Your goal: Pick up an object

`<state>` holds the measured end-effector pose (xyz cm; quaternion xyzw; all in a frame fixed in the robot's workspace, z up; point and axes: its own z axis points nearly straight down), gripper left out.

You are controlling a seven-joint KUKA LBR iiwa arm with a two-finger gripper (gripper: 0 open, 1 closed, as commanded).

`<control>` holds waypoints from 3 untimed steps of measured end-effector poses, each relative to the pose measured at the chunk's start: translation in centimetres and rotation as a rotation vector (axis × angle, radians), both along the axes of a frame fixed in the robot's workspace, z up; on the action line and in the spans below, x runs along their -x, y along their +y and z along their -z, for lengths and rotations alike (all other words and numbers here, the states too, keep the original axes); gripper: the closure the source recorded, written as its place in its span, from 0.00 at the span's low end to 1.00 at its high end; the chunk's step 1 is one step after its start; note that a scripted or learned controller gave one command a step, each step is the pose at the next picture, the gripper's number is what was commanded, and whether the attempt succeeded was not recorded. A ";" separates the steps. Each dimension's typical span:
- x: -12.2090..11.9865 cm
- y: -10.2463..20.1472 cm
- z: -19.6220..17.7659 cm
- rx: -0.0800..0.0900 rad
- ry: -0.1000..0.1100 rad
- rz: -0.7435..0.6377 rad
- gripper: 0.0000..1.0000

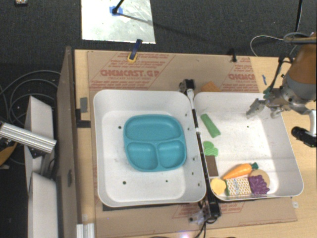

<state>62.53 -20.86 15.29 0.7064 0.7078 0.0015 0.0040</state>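
Approach comes first, as I judge it: the end effector (263, 108) hangs over the far right part of the right bin (282, 133), well apart from anything it could lift. The toy food lies elsewhere in that bin. A green stick (210, 125) rests near the bin's left wall, with a small green leafy piece (210, 148) just nearer than it. At the near edge a cluster is packed together: an orange carrot (238, 170), a purple grape bunch (258, 183), a yellow piece (218, 186) and a pale patterned block (238, 186), touching or almost touching one another.

To do the step well, the green stick looks the safer pick, since it lies alone on bare floor; closing across its narrow width should work best. The cluster risks catching two things or pushing them against the wall.

Its two fingers appear spread, with nothing visible between them, and they touch no object. The left bin (109, 133) carries a blue divided plate (154, 142).
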 end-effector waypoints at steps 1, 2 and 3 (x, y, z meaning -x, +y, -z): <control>8.2 3.2 0.3 -0.006 0.012 0.002 0.00; 2.4 3.7 -2.3 -0.001 0.001 -0.004 0.00; 3.7 11.1 1.0 -0.005 0.009 -0.005 0.00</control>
